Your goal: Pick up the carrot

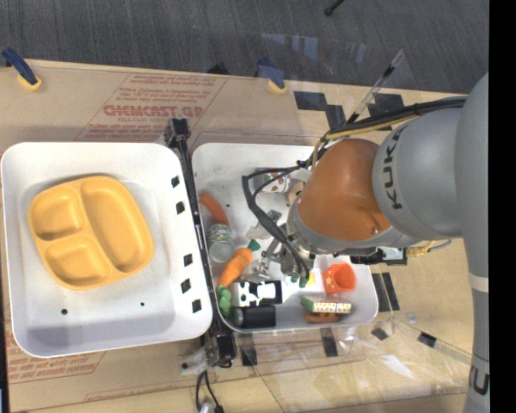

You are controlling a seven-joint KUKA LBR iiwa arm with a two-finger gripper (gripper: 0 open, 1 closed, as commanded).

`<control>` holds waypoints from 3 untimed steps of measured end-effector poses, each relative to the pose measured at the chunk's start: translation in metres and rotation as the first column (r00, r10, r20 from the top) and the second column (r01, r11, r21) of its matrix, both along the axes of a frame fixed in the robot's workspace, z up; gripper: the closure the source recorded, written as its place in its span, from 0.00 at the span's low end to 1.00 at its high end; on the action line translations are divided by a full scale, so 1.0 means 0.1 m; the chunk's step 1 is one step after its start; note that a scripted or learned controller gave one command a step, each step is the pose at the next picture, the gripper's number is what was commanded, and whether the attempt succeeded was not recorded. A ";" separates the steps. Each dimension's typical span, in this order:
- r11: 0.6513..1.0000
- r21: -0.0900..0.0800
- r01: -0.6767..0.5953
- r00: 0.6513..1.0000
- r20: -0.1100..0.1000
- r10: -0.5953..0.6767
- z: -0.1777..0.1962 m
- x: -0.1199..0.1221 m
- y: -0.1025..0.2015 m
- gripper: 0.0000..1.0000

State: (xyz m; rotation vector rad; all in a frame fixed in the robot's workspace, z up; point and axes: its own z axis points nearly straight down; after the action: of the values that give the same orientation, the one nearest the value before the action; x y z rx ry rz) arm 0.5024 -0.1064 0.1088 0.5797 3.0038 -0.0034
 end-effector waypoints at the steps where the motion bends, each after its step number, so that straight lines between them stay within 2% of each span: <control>1: 0.947 0.016 0.320 0.945 -0.074 -0.319 -0.16 0.23 0.07 0.00; 2: 0.984 0.014 0.179 0.983 -0.034 -0.178 -0.07 0.07 -0.62 0.00; 3: 0.955 0.009 0.297 0.953 -0.071 -0.296 -0.15 0.42 0.04 0.00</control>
State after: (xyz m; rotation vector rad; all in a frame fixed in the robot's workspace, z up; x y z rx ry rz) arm 0.5443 -0.1028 0.0943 1.0481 2.9510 -0.0127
